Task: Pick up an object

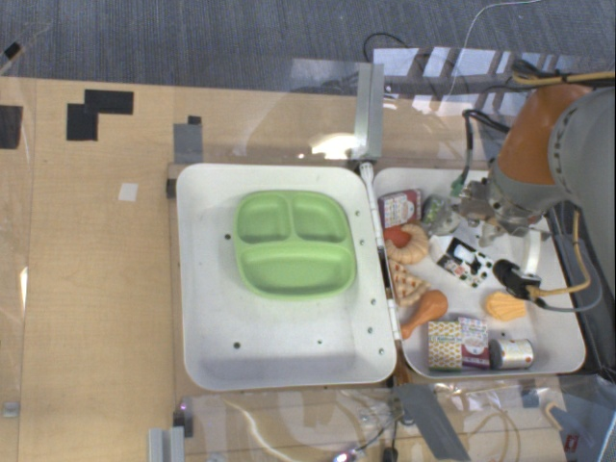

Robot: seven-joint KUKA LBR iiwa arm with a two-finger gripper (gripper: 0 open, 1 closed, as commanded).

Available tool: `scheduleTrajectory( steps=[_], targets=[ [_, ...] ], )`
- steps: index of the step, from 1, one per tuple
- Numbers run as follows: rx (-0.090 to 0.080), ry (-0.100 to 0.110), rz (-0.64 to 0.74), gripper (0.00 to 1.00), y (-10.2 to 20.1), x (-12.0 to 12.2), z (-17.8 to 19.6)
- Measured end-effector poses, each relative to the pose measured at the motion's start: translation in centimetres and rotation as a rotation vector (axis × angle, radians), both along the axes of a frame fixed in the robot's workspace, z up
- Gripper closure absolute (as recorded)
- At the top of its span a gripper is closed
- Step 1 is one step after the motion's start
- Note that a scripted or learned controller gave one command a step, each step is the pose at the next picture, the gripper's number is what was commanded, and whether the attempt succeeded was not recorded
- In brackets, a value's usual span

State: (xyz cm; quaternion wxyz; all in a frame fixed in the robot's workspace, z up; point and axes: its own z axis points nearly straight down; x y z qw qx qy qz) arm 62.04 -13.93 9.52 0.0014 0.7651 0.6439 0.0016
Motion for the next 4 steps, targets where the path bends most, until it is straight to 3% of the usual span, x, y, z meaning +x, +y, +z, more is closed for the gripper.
scheduleTrajectory(
  steps=[1,2,3,4],
  targets=[
    [-0.004,-0.006,0.069,0.0,-4.6,-5.5,-0.6],
    [-0.001,-0.011,-0.156,0.0,-2.7,-7.8,-0.6],
    [-0.002,-0.01,-0.084,0.0,-5.6,-11.1,-0.6],
    [0.0,-0.01,-0.127,0.0,-0.9,-4.7,-0.6]
  ],
)
